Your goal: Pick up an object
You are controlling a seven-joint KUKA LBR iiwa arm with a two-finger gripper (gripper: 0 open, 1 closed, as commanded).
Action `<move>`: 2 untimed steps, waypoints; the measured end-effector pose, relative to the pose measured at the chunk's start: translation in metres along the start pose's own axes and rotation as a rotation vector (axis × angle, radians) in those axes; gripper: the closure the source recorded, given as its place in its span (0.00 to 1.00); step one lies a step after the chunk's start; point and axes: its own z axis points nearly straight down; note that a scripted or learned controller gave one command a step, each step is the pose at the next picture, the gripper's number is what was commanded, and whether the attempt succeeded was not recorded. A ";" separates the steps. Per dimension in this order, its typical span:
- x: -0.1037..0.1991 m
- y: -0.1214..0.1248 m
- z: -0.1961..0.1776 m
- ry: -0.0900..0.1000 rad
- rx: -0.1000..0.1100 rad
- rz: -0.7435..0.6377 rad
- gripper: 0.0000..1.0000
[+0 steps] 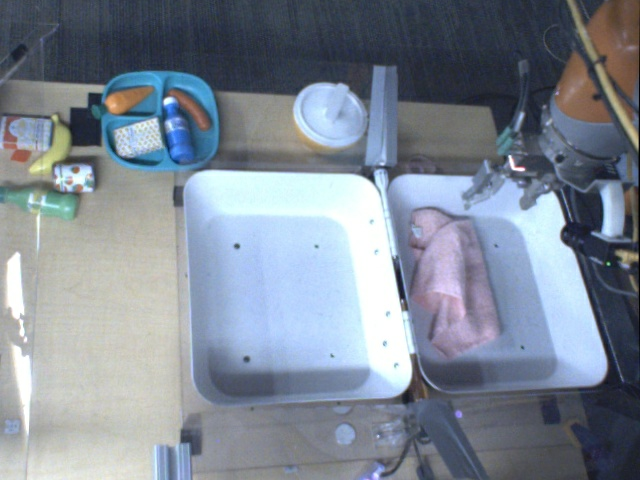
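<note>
Pink cloth (455,283) crumpled in the right bin (570,298), below and a little left of the pincer (507,185), apart from it. Left bin (290,288) well to the pincer's left, across the divider. Pincer up over the right bin's far rim, fingers (482,188) spread wide, gripping nothing. Farther left on the table (90,298): white lidded tub (331,116), then blue tray (160,118) of toy food, with banana (52,146), small can (74,177) and green bottle (40,202) farthest out.
</note>
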 end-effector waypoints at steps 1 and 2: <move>-0.004 0.018 0.143 0.000 0.002 -0.087 0.00; -0.026 -0.044 0.176 -0.002 -0.017 -0.113 0.00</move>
